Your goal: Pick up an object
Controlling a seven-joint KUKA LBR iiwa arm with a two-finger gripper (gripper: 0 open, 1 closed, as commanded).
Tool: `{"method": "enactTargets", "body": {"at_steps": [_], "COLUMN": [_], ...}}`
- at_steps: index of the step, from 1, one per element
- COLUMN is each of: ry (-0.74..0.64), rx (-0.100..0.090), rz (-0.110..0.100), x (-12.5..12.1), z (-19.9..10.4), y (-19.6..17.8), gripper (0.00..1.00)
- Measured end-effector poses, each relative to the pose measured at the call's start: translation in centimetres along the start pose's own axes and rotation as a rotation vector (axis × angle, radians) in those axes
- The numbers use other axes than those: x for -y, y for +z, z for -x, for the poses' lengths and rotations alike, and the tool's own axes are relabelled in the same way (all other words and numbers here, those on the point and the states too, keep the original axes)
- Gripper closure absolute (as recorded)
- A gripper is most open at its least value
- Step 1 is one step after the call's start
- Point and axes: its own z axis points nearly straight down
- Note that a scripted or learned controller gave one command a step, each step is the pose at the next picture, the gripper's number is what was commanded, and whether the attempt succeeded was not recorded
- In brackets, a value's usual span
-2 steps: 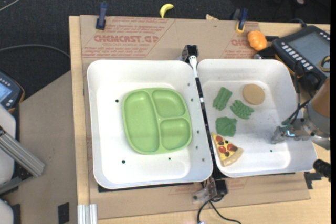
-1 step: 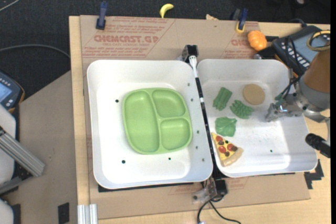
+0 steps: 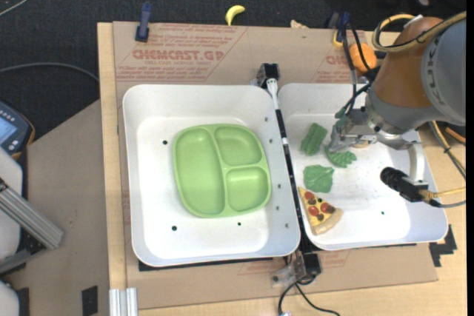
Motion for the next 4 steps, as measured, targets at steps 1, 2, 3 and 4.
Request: {"method": "enactTargets", "body": {"at_steps": [1,2,3,4], "ry": [0.006,0.005,0.005,0.004], "rx": [0.002,0.003,0.004,0.006], "rz": [-0.002,0.000,0.002,0.004], "x": [0.2,0.1,0.1,0.0], "z": [0.5,0.5,0.5,0.5], "y": [-0.8,-1.8,-2.8,-3.8], "gripper": [1.00,1.00,1.00,1.00]}}
